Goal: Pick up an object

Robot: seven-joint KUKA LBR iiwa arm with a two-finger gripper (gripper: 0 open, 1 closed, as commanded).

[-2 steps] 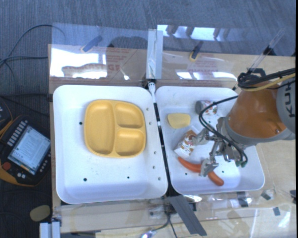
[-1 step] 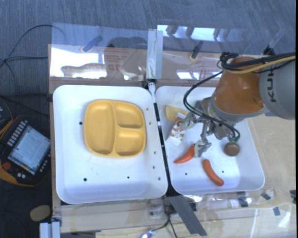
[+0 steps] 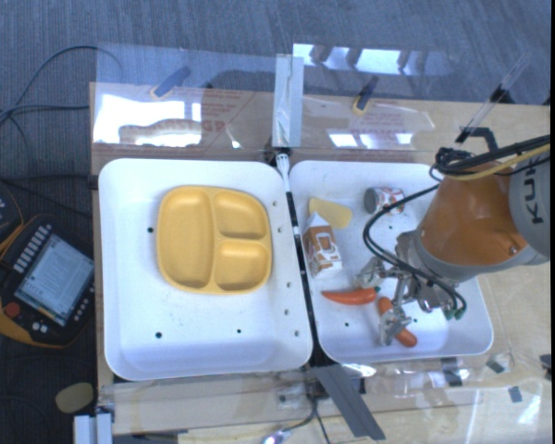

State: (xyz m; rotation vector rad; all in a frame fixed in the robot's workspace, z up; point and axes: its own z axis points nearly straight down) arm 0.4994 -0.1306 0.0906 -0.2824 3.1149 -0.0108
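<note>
My gripper (image 3: 394, 300) hangs low in the front part of the right bin (image 3: 462, 340), under the orange wrist band. Directly beneath it lies a small orange carrot (image 3: 403, 337), partly hidden by the gripper's metal parts. A red chili pepper (image 3: 349, 295) lies just left of the gripper. Further left are a small brown and white carton (image 3: 321, 251) and a yellow cheese wedge (image 3: 331, 213). A small can (image 3: 383, 198) lies at the back of the bin, close to the arm's cables.
The left bin (image 3: 129, 340) holds a yellow divided tray (image 3: 214, 238). A raised divider (image 3: 298, 266) separates the two bins. A clear plastic wall stands behind both. Black cables loop off the arm over the right bin's back.
</note>
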